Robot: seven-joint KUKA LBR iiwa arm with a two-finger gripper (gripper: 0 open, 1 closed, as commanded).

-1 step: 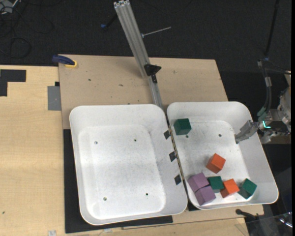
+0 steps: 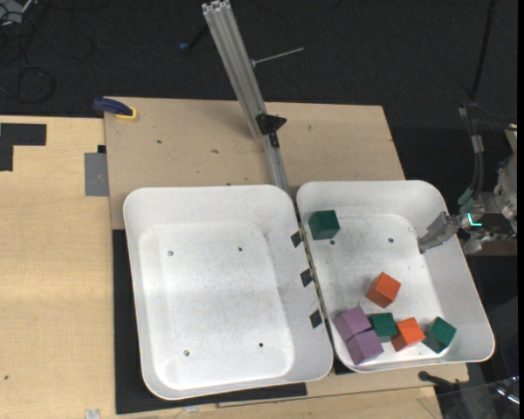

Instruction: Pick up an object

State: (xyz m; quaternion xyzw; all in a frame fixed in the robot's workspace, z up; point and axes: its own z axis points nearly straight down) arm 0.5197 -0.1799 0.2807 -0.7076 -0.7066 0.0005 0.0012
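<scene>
Wooden bench on a dark floor, two white bins side by side, slanted aluminium rail rising from behind the bins. Cables on floor top left.

Gripper at the right edge, just over the right bin's right rim, upper part. Grey finger points left and down toward the bin interior. Nothing seen between the fingers; gap too small and blurred to tell how far apart they are. Rest of the arm mostly cut off at the right edge.

Right bin contents: green cube alone near the top left corner, well apart from the gripper. Orange cube mid-bin, below and left of the gripper. Cluster along the bottom edge: two purple cubes touching each other, small green cube just beside them, orange block touching it, another green cube at the bottom right corner.

Left bin sits touching the right one, black clips along the shared edge.

Blue and yellow item at the bench's top left corner.
</scene>
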